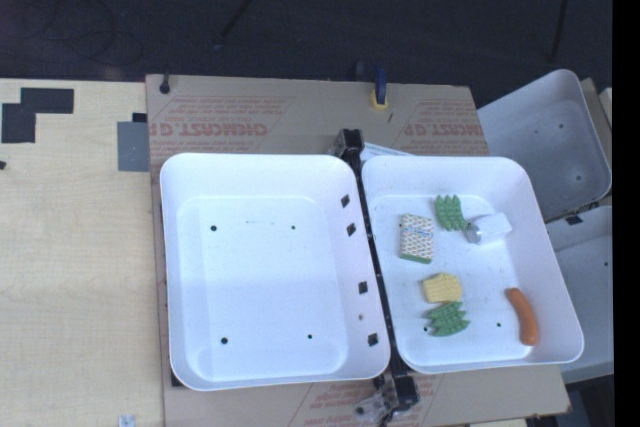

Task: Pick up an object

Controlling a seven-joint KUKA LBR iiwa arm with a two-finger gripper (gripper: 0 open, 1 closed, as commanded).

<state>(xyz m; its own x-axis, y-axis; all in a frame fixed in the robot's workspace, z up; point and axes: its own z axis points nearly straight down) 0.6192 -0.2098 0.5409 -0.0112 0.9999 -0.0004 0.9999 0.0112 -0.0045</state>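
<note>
Gripper state: I cannot tell how far my gripper is open or whether it holds anything. Candidate objects all lie in the right bin (548,245), none in the left bin (190,215). Near its far edge: a green ridged piece (450,212) just beside a pale grey piece (487,228), with a patterned block (417,237) toward the inner wall. Mid-bin: a yellow block (441,288). Toward the near edge, a second green piece (446,319); an orange sausage (521,315) lies near the outer near corner.
</note>
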